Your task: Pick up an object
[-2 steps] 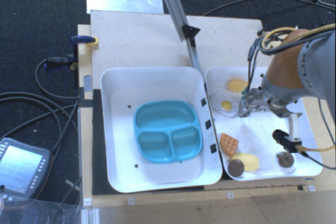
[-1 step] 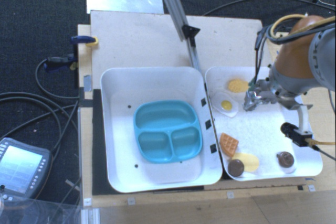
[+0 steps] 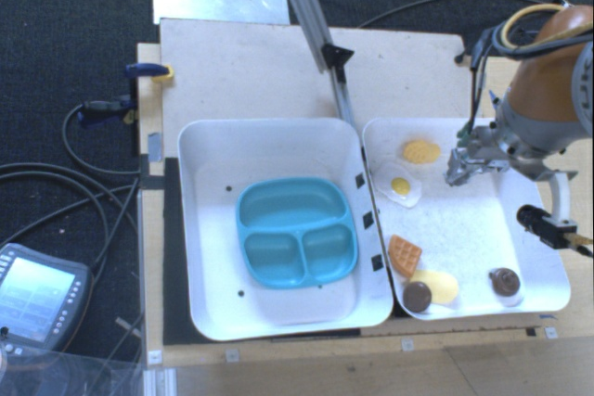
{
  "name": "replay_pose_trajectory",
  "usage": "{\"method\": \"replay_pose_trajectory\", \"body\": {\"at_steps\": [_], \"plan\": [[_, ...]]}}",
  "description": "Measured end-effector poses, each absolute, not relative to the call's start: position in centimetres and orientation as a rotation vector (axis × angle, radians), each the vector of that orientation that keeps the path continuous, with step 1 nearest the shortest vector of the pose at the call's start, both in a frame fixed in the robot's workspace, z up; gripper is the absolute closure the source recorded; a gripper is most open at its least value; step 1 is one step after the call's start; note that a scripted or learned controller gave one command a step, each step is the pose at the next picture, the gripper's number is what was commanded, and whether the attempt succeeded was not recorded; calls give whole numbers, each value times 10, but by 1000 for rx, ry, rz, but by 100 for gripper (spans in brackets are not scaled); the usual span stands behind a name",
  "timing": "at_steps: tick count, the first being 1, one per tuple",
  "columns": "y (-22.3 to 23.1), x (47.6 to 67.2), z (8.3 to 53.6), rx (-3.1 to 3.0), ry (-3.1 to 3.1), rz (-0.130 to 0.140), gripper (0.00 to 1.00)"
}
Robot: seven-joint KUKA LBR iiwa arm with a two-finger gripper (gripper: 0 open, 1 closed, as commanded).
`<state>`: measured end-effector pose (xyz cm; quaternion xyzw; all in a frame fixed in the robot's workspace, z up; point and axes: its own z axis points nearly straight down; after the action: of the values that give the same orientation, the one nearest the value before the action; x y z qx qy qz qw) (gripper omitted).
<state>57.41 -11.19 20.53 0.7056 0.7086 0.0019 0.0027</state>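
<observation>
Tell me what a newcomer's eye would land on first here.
First, the blue divided plate lying alone in the left bin. Next, the orange-banded arm reaching in from the right, its tool over the right bin, beside a yellow cookie and a fried egg.

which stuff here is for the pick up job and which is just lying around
For the job: gripper; cookie, fried egg, waffle, lemon, two chocolates, all in the right bin.

Lying about: blue tray in the left bin, clamp, handheld screen, cables.
</observation>
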Motion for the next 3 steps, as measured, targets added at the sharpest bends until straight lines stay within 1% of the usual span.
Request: {"method": "replay_pose_trajectory", "body": {"at_steps": [1,2,3], "plan": [[-113,582,268,2210,2222,8,100],[-58,579,271,2209,2233,4,100],[-5,589,257,2210,2235,2,100]]}}
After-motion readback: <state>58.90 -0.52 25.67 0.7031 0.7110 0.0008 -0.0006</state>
